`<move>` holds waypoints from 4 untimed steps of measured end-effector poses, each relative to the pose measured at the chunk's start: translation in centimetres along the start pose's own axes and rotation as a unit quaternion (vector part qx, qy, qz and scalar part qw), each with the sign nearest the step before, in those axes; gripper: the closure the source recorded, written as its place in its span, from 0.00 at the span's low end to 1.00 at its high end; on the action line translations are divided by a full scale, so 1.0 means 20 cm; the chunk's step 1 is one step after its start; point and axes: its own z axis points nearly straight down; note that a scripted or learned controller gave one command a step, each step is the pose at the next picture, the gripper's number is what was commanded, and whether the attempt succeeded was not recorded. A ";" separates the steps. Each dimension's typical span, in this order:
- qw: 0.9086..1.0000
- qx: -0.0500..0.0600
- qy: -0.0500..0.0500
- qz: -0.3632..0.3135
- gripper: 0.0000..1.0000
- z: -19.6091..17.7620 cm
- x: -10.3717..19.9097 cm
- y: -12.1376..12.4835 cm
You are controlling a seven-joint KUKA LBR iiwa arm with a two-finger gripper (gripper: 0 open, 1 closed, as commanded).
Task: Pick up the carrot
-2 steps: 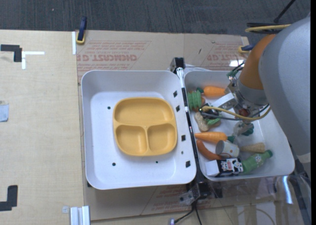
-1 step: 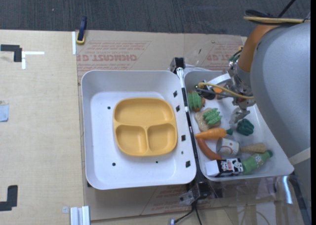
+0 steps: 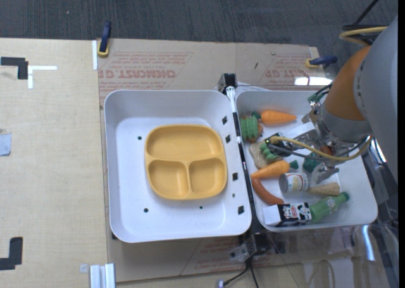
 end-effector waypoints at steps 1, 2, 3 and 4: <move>1.000 0.000 -0.001 -0.030 0.00 0.26 0.17 0.01; 1.000 0.000 0.002 0.020 0.00 0.26 -0.15 -0.05; 1.000 0.000 0.001 0.013 0.00 0.26 -0.08 -0.05; 1.000 -0.001 0.000 0.013 0.00 -0.24 0.29 -0.09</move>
